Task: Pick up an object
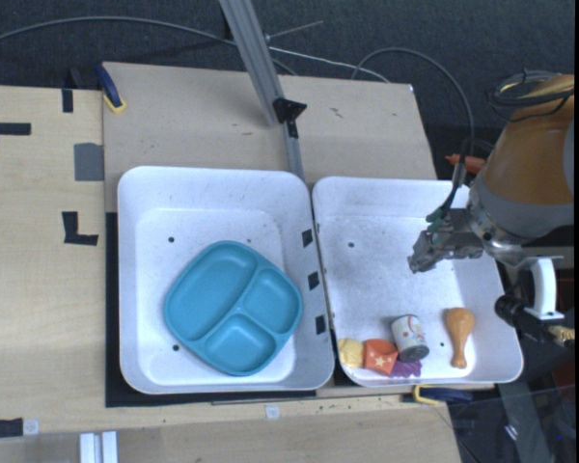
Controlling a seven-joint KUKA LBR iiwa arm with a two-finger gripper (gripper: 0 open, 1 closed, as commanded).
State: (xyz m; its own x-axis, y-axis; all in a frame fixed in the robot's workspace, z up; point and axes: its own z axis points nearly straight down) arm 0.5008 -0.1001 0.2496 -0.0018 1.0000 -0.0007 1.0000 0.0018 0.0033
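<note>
In the right bin (367, 210), along its near edge, lie a small tin can (407, 336), a tan toy drumstick (458, 334), a red block (380, 354), a yellow piece (350, 352) and a bit of purple (405, 367). My gripper (427, 256) hangs over the right half of that bin, above and behind the can, with nothing seen between its dark fingers. The orange-banded arm (531, 162) comes in from the right.
The left bin (135, 201) holds a blue divided plate (234, 307). A grey metal pole (256, 51) slants in from the top to the bins' back edge. Cables run over the dark floor behind the bench.
</note>
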